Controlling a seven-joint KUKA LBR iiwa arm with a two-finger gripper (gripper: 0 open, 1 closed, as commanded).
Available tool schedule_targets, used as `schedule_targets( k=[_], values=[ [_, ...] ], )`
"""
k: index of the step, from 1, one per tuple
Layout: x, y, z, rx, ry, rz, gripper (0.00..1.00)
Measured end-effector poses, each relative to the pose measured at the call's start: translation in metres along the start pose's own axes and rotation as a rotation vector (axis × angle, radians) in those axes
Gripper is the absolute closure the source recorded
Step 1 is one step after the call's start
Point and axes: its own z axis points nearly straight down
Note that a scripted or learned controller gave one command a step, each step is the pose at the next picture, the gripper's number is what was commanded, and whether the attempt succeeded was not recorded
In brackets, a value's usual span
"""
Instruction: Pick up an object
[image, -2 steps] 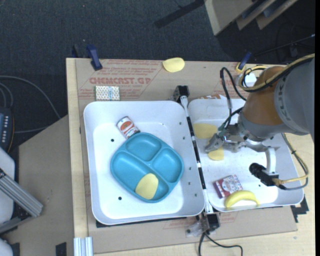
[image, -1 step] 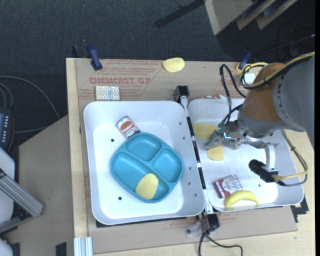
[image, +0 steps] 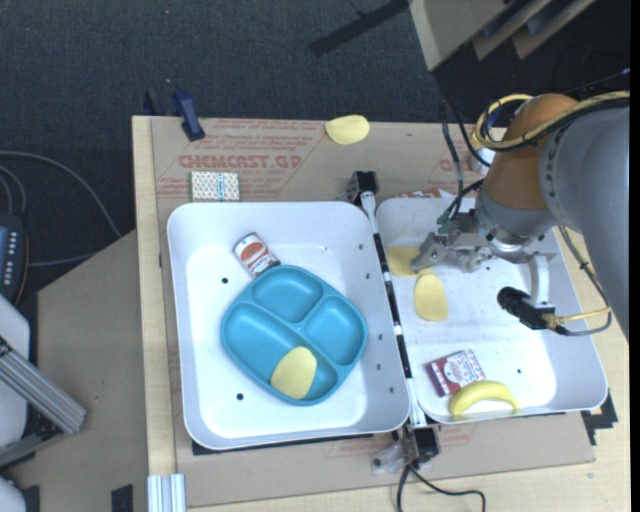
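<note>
— Nearest the camera: banana (image: 484, 399), right bin (image: 580, 375), touching a red packet (image: 452, 371). Likely light, smooth, curved; best pinched across the middle.

— Tool (image: 452, 250)?

— Hovering by a yellow piece (image: 431, 297); finger state unreadable. Left bin (image: 190, 300): blue tray (image: 290, 325) holding another yellow piece (image: 294, 372).

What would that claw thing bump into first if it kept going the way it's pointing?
Probably the pale yellow piece against the right bin's left wall. The gripper points leftward and down, and that piece lies just beyond it. Depth is hard to judge from above, so it might meet the bin floor first.
</note>
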Motion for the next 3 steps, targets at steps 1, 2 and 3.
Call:
schedule_targets(
  k=[1,2,3],
  values=[
    [0.0176,-0.0374,0.0004,0.003,0.002,0.002,0.0],
    [0.0174,-0.032,0.0003,0.0,0.001,0.002,0.0],
    [0.0179,-0.0384,0.0003,0.003,0.002,0.002,0.0]
  ],
)
